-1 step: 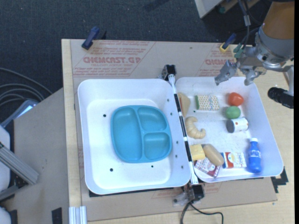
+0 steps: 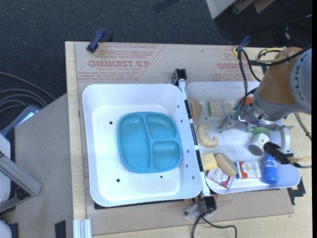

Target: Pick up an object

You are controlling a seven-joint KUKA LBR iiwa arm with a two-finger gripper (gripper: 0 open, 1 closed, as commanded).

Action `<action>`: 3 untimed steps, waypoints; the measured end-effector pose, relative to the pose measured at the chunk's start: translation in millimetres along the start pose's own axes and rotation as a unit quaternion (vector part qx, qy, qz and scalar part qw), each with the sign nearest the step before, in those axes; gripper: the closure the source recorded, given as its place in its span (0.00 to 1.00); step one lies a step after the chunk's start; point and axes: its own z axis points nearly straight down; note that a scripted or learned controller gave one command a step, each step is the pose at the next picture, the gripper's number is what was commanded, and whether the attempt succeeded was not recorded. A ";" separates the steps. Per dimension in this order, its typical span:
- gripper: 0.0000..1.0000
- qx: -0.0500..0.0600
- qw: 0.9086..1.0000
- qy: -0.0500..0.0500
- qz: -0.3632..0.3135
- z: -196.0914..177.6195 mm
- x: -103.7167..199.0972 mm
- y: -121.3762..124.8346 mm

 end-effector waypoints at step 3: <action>0.00 0.001 1.000 0.001 0.000 -10.5 58.7 51.2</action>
